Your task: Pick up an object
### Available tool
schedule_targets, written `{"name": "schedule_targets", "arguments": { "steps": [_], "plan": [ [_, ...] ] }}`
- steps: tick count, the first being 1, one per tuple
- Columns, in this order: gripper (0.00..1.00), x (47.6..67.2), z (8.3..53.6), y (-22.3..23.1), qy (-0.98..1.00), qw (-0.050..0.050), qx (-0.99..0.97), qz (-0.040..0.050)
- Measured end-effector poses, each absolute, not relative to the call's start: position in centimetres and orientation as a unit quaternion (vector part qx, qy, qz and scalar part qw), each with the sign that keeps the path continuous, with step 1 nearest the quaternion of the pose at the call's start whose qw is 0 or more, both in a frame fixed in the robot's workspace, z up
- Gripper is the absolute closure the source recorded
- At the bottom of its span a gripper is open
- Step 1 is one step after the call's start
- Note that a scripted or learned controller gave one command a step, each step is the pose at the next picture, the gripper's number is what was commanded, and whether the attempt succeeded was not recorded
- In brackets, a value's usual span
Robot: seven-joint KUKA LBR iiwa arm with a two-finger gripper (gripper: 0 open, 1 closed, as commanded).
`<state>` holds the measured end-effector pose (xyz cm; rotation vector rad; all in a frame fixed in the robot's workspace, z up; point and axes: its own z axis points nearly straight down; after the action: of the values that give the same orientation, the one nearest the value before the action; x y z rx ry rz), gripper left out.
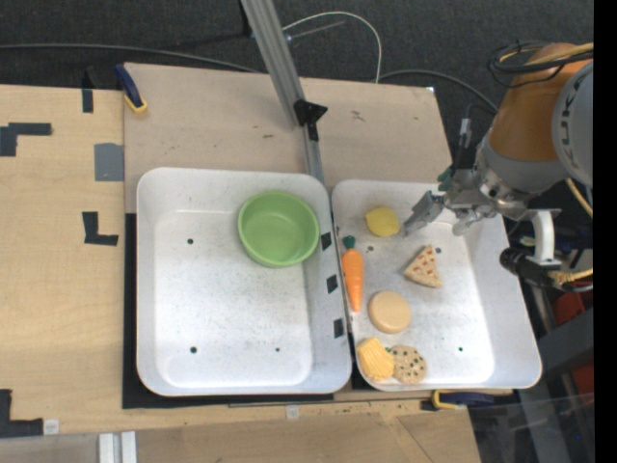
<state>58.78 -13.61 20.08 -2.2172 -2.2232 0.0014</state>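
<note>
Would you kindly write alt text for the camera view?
The tool hangs open over the right bin, near a yellow lemon and pizza slice. A carrot, round biscuit, corn and cookie lie there; the left bin holds a green bowl.

I see my gripper (445,218) hanging open over the right bin (482,355), near a yellow lemon (383,222) and pizza slice (423,267). A green bowl (279,228) sits in the left bin (183,307).

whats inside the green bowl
The green bowl in the left bin shows a bare green inside, nothing in it. Its near inner wall is hidden by the rim.
</note>
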Motion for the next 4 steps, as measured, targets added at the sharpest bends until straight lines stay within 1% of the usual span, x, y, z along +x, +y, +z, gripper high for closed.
{"name": "schedule_targets", "arguments": {
  "steps": [1, 2, 3, 4],
  "plan": [
    [0.0, 58.8, 20.1, -13.6, -0.708, 0.001, -0.706, 0.0003],
    [0.0, 58.7, 15.3, -12.8, -0.708, 0.002, -0.707, 0.0021],
    [0.0, 58.9, 9.8, -13.5, -0.707, -0.006, -0.707, 0.0],
    [0.0, 59.4, 9.7, -13.8, -0.708, -0.008, -0.707, -0.0023]
  ]
}}
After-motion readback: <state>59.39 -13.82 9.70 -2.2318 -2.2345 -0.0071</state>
